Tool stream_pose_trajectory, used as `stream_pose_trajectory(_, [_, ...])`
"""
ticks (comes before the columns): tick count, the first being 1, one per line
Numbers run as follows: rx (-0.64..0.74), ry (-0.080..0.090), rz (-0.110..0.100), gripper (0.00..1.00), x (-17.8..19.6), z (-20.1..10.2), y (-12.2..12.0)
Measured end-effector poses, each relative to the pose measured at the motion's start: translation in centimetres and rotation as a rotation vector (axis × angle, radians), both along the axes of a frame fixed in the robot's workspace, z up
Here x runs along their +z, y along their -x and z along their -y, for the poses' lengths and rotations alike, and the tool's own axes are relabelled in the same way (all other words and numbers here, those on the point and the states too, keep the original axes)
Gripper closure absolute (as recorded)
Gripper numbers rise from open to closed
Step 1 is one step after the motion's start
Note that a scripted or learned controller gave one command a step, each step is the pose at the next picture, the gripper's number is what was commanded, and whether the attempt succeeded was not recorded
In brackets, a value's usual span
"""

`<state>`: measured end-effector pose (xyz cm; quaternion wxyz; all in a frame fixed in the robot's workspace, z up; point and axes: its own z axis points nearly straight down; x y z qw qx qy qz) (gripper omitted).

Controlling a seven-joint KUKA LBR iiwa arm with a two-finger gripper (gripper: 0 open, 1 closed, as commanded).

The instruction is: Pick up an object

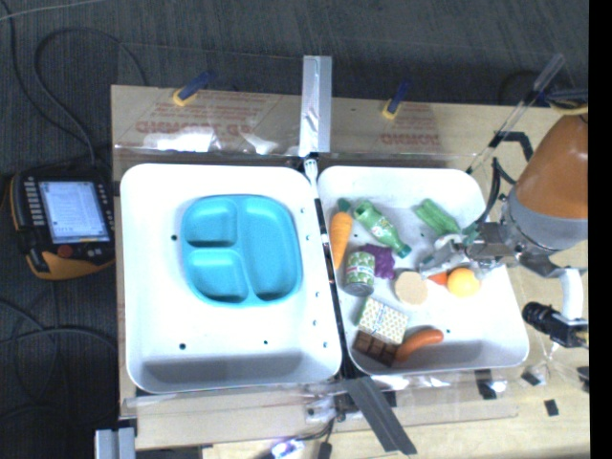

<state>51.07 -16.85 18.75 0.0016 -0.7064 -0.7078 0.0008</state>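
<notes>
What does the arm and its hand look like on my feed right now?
The arm shows as a rounded orange band above a grey wrist section. From it a slim metallic grey hand extends toward the right bin, made of small silver and dark parts. Thin dark cables loop beside the wrist. I can read no markings at this resolution.

Dark carpet floor [287, 17], wooden bench [459, 122], black cables [57, 55]

Arm [559, 185] cut by right edge — gripper [449, 252] fingers indistinct.
</notes>
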Motion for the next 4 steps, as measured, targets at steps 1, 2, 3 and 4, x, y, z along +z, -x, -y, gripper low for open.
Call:
stream_pose_trajectory(1, [-0.027,-0.003,0.004,0.00,-8.5,4.0,-1.5])
stream_pose_trajectory(2, [-0.051,0.011,0.018,0.00,-9.6,-0.4,-0.3])
stream_pose_trajectory(3, [0.083,0.001,0.002,0.00,-8.9,1.4,-7.1])
stream_pose_trajectory(4, [0.085,0.000,0.000,1.00,-8.1,1.3,-7.1])
